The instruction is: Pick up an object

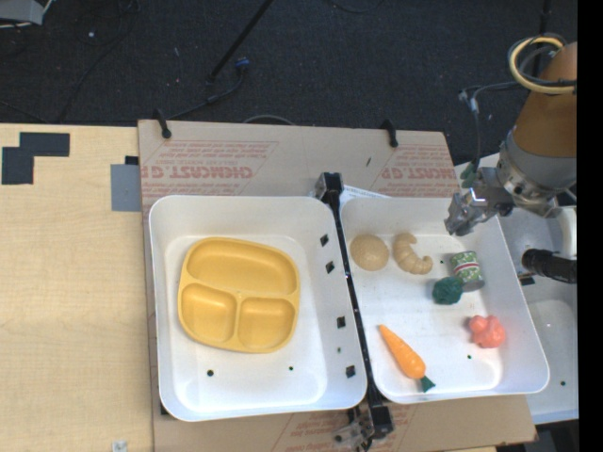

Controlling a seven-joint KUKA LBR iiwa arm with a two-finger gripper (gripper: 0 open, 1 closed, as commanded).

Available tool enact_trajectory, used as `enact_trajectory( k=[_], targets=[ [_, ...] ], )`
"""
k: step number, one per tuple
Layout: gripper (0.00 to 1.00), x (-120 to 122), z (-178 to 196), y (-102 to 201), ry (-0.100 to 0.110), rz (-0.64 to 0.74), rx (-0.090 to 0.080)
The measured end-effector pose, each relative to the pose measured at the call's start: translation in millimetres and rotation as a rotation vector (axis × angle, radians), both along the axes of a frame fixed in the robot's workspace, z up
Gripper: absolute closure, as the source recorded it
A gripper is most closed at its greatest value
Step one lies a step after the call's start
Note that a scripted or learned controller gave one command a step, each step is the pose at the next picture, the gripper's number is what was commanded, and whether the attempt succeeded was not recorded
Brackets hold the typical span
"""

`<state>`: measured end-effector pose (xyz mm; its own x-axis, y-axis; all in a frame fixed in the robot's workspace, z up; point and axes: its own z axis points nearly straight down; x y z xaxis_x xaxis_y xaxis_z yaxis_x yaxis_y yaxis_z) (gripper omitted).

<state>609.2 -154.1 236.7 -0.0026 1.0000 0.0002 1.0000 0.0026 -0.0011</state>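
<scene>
End effector over right bin's far right corner, can't tell its state. Orange carrot with green tip near that bin's front edge; roll, croissant, pink lump beyond.

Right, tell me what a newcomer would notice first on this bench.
The big yellow divided tray in the left bin draws the eye first. Next comes the scatter of small toy foods in the right bin: an orange carrot near the front, a pink lump by the right wall, and a croissant beside a round bun at the back. The arm's hand hangs over that bin's back right corner.
</scene>
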Motion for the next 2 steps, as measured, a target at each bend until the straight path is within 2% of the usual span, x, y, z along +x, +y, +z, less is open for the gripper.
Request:
enact_trajectory(
  k=[1,2],
  targets=[
    [1.0,-12.2,0.8,41.5,0.006,0.001,0.002],
    [1.0,-36.0,-3.7,88.0,0.008,0.002,0.002]
  ],
)
